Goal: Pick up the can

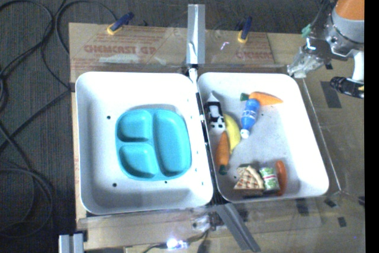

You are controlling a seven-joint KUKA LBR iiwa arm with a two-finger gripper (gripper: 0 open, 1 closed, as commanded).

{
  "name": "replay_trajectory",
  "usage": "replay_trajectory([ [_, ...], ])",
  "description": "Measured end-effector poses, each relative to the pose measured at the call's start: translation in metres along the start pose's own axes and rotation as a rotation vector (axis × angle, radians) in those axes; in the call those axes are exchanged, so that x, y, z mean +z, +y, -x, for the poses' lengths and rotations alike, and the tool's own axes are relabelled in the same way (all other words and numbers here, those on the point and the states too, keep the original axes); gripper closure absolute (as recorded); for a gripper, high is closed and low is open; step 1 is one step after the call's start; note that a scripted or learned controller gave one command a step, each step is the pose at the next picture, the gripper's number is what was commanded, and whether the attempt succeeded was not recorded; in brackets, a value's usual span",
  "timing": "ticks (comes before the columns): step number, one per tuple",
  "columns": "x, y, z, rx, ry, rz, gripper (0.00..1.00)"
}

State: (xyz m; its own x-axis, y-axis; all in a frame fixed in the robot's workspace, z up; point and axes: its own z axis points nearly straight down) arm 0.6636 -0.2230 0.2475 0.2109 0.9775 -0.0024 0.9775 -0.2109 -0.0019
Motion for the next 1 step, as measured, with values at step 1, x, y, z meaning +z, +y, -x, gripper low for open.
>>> replay_trajectory([
  [1, -0.0095, 0.0003, 0.0003, -0.001, -0.005, 0.0, 1.0],
])
